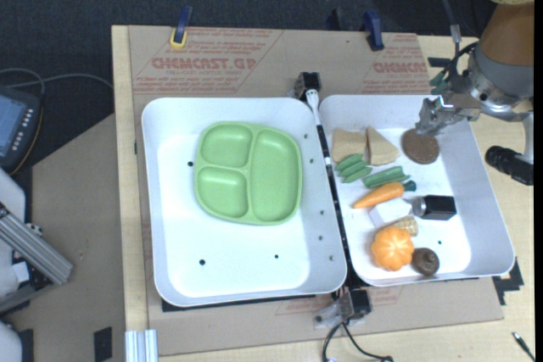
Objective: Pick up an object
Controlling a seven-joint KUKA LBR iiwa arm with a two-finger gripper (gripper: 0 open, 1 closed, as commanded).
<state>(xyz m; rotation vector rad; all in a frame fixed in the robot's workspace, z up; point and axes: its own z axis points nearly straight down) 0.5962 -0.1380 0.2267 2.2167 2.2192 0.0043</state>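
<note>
Several small things lie in the right bin (475, 182): a brown disc (420, 148) at the back, bread slices (365, 147), green beans (366, 174), a carrot (378, 196), a black block (438, 206), an orange gourd (392, 249) and a dark ball (425, 261). Right over the brown disc sits the gripper (434, 118); whether it is wide, narrow or gripping, I cannot tell. A green divided plate (250, 174) rests in the left bin (170, 208).

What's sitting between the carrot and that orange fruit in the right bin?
In the camera view, between the carrot and the orange fruit there is bare white bin floor; a small black bottle lies just to their right.
</note>
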